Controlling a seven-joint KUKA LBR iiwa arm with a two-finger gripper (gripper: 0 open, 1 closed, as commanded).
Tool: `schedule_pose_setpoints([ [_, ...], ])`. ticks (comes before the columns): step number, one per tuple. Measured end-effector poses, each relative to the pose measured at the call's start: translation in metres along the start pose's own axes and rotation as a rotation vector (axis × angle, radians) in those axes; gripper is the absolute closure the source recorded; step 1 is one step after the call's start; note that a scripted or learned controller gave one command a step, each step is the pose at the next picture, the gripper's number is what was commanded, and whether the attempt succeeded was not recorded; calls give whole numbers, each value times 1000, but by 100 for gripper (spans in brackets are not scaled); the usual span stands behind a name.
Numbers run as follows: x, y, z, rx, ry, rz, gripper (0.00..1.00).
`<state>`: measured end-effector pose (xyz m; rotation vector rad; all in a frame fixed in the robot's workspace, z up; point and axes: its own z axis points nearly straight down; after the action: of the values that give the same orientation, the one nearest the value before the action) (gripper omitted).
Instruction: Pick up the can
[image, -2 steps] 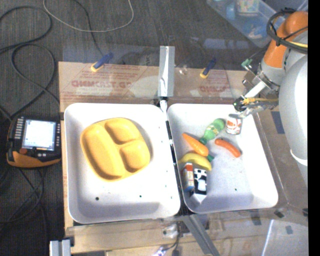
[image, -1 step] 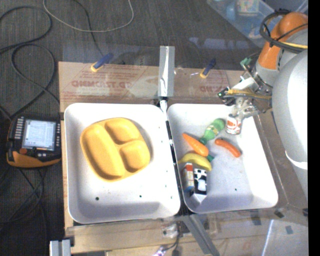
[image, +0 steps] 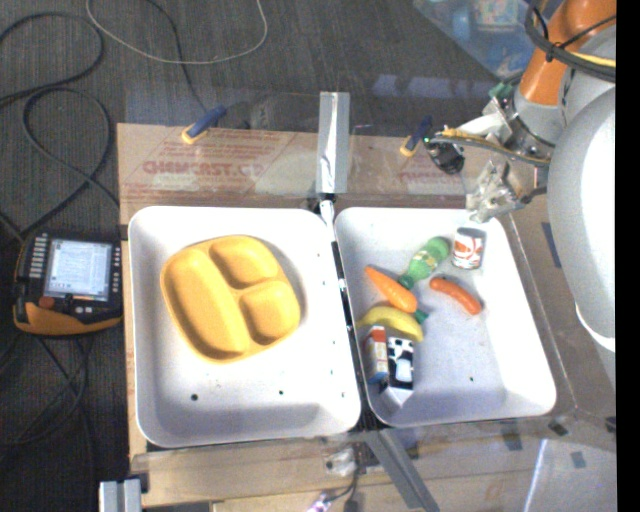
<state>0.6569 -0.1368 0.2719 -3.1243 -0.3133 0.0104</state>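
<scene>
Can stands upright in right bin, near its far right corner, beside green bottle. Gripper hovers just above the can, apart from it; jaw state: cannot tell.

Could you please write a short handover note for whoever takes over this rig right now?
Gripper: above the far right corner of the right bin, just beyond the can; nothing seen in it, and whether the jaws are open cannot be told.
Can: upright in the right bin's far right part, with the sausage and green bottle near it.
Left bin: holds the yellow tray.
Done: nothing; the can is not lifted.
Left: descend, grasp and lift it.
</scene>
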Motion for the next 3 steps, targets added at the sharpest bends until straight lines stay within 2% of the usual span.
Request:
schedule_pose_setpoints([
  [3,1,4,-12,10,-23,8,100],
])
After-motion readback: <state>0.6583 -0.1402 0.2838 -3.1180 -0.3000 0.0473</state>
